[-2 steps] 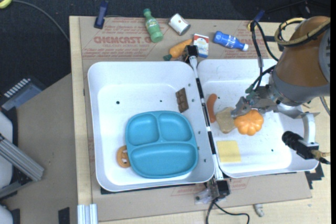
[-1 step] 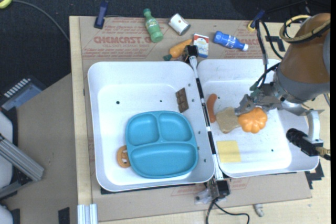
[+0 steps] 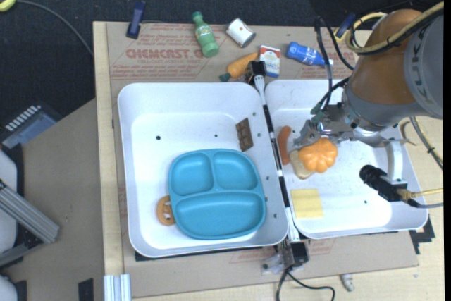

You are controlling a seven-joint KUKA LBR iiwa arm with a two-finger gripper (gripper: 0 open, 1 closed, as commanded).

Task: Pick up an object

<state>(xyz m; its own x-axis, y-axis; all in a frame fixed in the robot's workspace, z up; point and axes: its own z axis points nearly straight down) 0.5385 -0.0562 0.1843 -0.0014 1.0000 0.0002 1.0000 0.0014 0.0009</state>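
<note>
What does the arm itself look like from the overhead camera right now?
The arm is bulky and rounded, grey with a broad orange band above the wrist. Yellow and dark cables loop around its upper side. The gripper at its end is a small cluster of metallic grey and black parts, too cluttered to make out in detail.

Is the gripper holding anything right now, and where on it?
Cannot be told. The gripper sits right over the orange pumpkin-like toy in the right bin, but its grip is hidden.

Bright even overhead light, soft shadows, slightly grainy.
</note>
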